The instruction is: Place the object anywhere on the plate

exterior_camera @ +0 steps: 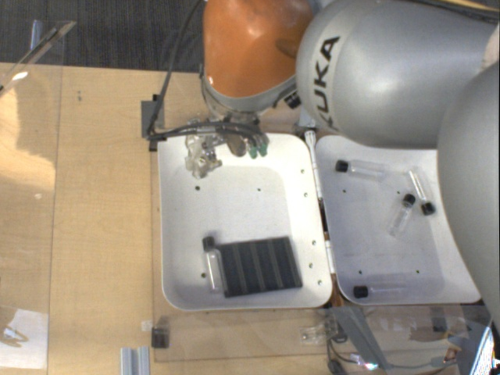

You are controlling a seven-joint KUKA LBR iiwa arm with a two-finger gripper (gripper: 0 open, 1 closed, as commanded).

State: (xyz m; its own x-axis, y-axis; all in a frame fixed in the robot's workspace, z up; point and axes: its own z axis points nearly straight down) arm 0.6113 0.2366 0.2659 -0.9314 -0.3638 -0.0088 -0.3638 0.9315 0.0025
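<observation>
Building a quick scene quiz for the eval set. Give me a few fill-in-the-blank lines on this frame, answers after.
1. The black ribbed plate lies in the ____ bin.
2. A clear tube lies against the plate's ____ edge.
3. The loose capped tubes lie in the ____ bin.
4. The gripper hangs over the left bin's ____ edge.

Answers: left; left; right; far

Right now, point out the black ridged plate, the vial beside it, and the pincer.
black ridged plate (258, 266), camera view, centre of its ribbed top.
vial (212, 268), camera view, mid-body.
pincer (234, 144), camera view, between fingertips.
</observation>
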